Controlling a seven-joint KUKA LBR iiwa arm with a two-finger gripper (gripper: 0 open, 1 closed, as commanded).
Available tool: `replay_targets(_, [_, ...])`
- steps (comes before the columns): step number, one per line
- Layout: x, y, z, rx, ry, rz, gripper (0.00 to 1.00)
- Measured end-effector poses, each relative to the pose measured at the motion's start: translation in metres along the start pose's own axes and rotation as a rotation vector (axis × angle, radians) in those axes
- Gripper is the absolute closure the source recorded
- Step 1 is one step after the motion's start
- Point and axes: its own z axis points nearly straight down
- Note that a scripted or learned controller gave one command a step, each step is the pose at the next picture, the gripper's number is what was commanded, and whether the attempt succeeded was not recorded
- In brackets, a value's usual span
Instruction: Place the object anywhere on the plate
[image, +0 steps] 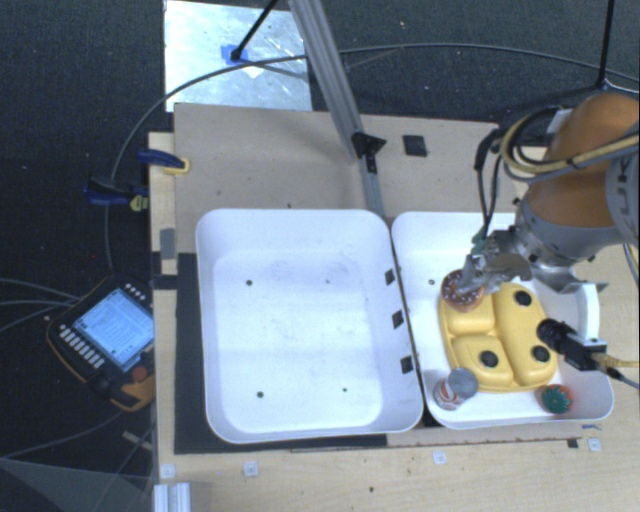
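Gripper (478, 268) sits w/ fingers closed around the small brown round object (463, 288), just over the yellow plate's (497, 338) far-left corner in the right bin (420, 240); best lower straight, release gently so it doesn't roll off.

The worktop (300, 160) is a pale brown board that lies on a dark carpet floor (70, 90). Black cables (120, 160) run over the carpet at the left, near a handheld control pendant (105, 335) with a lit screen. A shiny metal sheet (215, 60) lies behind the board.
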Motion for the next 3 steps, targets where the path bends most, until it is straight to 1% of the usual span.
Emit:
replay_targets(1, [0.047, 0.011, -0.004, 0.001, 0.0, 0.0, 1.0])
replay_targets(2, [0.103, 0.005, -0.005, 0.003, 0.001, -0.001, 1.0])
replay_targets(3, [0.164, 0.018, -0.005, 0.001, 0.002, -0.001, 1.0])
